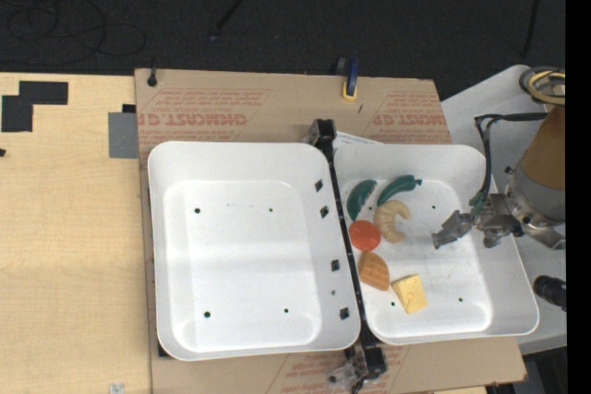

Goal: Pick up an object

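I had the gripper [450,232] low over the right bin [503,314], apart from the croissant [393,219]; whether it was spread I couldn't tell.

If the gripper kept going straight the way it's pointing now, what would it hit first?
The gripper points left across the right bin. Going straight on, it would likely meet the tan croissant-shaped piece first, though its height above the bin floor is unclear.

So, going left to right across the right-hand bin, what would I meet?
Red ball → yellow block → gripper. The green pieces, tan piece and croissant overlap in between, so I leave them out.
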Robot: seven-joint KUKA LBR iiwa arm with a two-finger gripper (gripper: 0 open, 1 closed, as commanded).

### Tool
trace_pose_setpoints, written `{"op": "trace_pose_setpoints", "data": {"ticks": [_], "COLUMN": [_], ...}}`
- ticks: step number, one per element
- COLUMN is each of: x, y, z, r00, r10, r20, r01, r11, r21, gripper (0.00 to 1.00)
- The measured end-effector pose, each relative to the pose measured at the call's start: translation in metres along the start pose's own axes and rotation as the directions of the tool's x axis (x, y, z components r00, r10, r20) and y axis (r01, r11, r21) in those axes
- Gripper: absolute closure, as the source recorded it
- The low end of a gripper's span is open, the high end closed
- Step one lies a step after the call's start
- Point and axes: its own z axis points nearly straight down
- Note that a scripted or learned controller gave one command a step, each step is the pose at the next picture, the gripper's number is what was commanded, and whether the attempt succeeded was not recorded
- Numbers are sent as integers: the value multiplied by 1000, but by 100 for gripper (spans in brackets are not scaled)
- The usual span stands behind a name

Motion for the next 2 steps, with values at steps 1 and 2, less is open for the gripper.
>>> {"op": "trace_pose_setpoints", "data": {"ticks": [1,2], "x": [-1,42], "y": [0,0], "z": [-10,-186], "r00": [1000,1000], "r10": [0,-5], "r20": [-1,4], "r01": [0,5], "r11": [1000,1000], "r21": [1,-18], "gripper": [100,100]}}
